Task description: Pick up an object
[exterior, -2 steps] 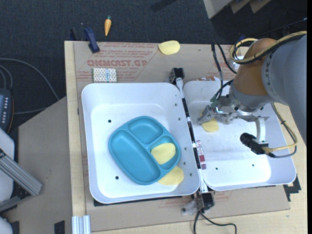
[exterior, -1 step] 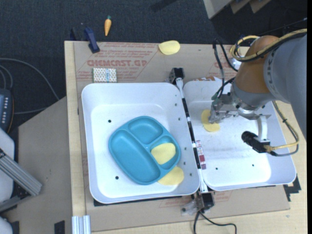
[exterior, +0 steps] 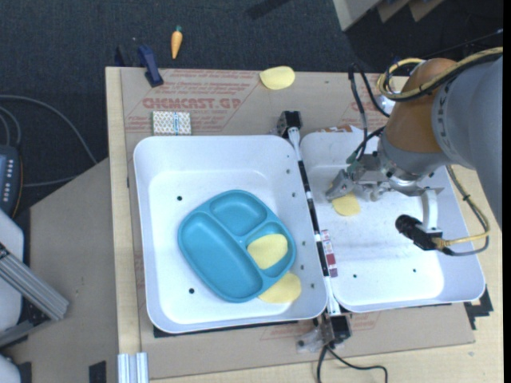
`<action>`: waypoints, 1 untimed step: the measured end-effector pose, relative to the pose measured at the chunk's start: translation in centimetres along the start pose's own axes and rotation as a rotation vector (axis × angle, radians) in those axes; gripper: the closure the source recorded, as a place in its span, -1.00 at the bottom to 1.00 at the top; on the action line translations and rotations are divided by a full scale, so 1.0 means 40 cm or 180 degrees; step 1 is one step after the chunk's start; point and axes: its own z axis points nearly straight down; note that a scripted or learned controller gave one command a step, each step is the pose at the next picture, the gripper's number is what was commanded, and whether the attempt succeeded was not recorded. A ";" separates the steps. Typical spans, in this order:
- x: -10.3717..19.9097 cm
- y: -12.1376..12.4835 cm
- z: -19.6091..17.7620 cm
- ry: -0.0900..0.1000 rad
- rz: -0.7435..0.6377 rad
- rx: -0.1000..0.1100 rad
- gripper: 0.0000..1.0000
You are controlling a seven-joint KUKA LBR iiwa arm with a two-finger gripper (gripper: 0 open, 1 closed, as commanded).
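In the camera view the gripper (exterior: 349, 188) hangs low in the right bin (exterior: 383, 282), near its left wall, just above a small yellow piece (exterior: 346, 206). The flat piece could slide away when pinched. The wrist hides the jaws; I cannot tell their state.

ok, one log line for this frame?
gripper: low in right bin | beside yellow piece, not visibly held | left bin: blue tray, two yellow pieces

Plate's rim (exterior: 239, 294) hides part of yellow piece (exterior: 281, 290); claw (exterior: 348, 183) tips unclear.
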 end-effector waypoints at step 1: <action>0.013 0.034 0.025 -0.0002 -0.0005 -0.0008 -1.00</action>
